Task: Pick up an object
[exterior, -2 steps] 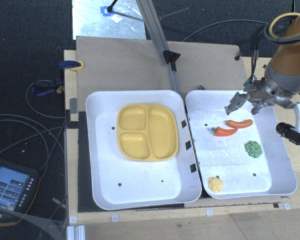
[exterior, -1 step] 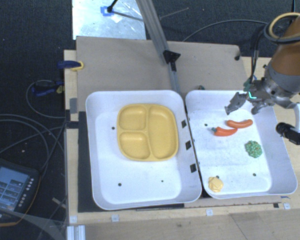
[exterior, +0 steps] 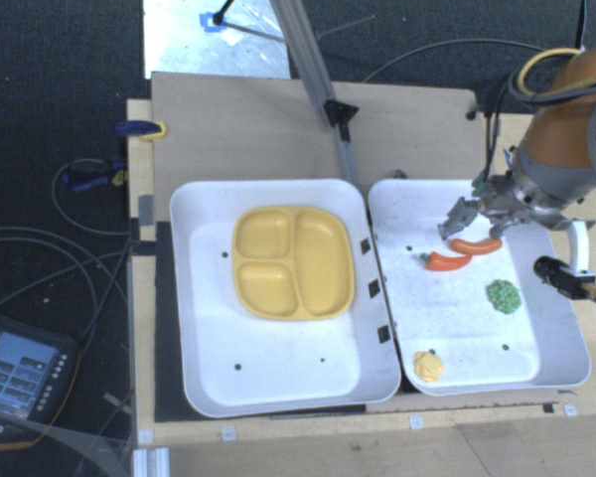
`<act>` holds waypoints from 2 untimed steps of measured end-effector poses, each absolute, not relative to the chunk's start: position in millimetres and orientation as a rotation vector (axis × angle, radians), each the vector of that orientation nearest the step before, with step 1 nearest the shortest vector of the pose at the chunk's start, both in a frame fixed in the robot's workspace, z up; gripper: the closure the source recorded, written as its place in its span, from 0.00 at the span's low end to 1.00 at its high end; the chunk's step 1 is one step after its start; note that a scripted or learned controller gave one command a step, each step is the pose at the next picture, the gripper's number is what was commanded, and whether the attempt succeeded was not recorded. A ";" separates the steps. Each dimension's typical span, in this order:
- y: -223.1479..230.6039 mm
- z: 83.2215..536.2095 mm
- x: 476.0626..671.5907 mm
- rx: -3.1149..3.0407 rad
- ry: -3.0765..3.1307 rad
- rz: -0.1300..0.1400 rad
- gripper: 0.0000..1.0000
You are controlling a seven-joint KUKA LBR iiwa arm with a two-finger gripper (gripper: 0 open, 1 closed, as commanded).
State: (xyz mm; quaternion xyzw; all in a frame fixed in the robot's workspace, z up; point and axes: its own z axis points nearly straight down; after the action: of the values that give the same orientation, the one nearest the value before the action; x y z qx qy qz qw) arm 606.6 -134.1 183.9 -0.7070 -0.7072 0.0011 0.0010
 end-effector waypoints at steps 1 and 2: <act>-135.8 121.4 603.0 -2.219 -2.219 0.005 0.00; -137.7 92.6 604.9 -2.228 -2.227 -0.001 0.00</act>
State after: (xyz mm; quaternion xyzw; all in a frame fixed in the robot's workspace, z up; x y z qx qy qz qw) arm 604.9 -137.7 92.6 -0.7073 -0.7069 -0.0002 -0.0039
